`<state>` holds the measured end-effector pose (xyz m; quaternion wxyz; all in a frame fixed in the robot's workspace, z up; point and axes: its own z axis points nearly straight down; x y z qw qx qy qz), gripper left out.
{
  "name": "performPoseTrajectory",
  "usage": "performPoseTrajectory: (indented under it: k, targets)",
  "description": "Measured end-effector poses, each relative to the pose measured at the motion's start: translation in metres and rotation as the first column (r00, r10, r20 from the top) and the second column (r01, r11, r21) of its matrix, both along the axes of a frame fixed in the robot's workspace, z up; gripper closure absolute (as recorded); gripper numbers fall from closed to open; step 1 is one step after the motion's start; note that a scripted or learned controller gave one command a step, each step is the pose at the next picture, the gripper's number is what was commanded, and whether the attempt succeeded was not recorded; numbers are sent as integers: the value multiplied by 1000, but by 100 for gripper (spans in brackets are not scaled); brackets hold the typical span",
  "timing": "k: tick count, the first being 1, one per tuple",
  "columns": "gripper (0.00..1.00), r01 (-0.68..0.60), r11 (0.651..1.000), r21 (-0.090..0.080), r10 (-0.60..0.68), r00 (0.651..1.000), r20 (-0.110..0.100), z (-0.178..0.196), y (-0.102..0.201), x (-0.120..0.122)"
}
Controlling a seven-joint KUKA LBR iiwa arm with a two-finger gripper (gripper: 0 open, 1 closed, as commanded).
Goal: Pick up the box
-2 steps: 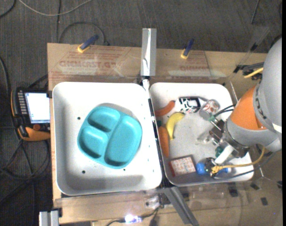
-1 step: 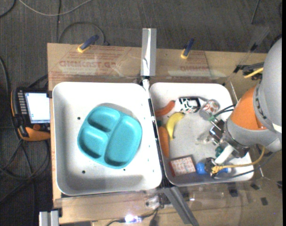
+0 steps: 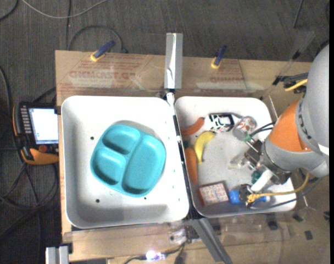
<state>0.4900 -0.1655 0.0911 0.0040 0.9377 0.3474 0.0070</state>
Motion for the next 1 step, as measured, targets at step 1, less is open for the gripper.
performPoseTrajectory:
  k: [1]
  targets:
    - [0,42,999,0,-42,999,-22,38,13,36]
